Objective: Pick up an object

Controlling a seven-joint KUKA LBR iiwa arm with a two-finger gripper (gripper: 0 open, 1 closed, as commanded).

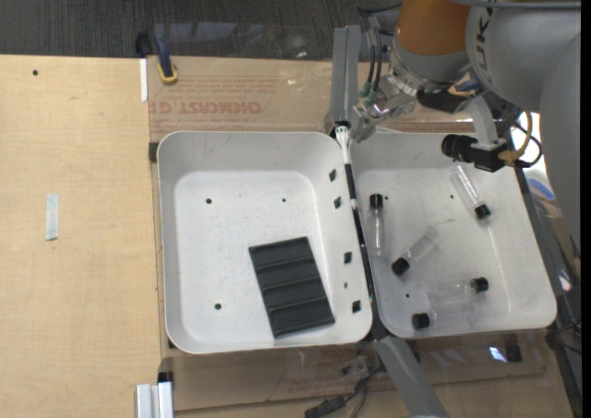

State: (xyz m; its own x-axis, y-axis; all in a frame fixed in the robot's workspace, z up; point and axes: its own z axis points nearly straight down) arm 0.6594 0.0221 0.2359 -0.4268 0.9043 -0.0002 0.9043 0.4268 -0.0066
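Bins sit side by side on the bench, the left bin (185, 176) and the right bin (526, 250) touching along a middle rim. A flat black ribbed block (291, 286) lies in the left bin, toward its near side and a little right of middle, turned at a slight slant. Several clear tubes with black caps lie scattered in the right bin: one tube (377, 218) close to the left wall, one (413, 253) near the middle, one (469, 193) toward the far right, one (459, 289) toward the near right, and a black cap (420, 320) by the near rim. The grey arm (517, 10) with its orange band reaches in from the far right. The gripper (374, 113) hangs over the far left corner of the right bin, above the rim; nothing is visibly held, and whether it is spread or closed cannot be told. Brown cardboard (240, 98) lies beyond the bins.
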